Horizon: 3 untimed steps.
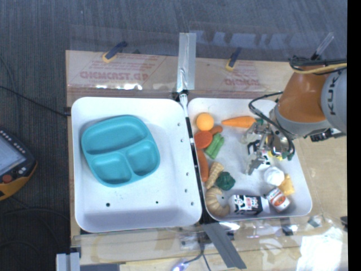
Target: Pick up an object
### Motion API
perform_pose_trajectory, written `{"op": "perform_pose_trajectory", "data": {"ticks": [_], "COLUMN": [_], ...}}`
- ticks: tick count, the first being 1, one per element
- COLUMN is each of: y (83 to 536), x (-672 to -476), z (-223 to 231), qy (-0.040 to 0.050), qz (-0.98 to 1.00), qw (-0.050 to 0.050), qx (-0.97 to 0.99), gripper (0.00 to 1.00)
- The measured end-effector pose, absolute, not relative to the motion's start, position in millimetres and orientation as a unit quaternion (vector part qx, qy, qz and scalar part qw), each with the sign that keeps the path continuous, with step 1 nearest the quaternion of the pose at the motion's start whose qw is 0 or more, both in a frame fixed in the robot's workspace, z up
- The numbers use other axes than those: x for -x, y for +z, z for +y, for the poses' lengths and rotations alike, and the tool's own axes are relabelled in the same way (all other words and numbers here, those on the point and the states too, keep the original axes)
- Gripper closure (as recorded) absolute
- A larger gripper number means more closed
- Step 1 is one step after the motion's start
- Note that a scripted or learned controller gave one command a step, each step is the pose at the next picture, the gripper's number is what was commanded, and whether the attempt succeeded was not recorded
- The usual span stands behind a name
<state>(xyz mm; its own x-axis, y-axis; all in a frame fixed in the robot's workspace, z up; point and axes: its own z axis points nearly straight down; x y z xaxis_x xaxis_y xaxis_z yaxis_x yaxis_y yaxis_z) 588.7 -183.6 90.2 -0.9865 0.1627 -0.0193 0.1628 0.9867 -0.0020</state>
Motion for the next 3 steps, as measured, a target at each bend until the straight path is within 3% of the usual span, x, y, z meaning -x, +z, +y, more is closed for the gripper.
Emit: {"op": "perform_pose_trajectory", "data": {"ticks": [2,3], "y": [90.1,89.7], "x": [-587.1,-601.4], "z": [-166.9,-148.9], "qy": [-0.0025,-0.0017], "qz": [0.995,0.984], "qw": [0.009,0.006], "qx": [-0.103,-0.176], "gripper": [0.0,0.0]}}
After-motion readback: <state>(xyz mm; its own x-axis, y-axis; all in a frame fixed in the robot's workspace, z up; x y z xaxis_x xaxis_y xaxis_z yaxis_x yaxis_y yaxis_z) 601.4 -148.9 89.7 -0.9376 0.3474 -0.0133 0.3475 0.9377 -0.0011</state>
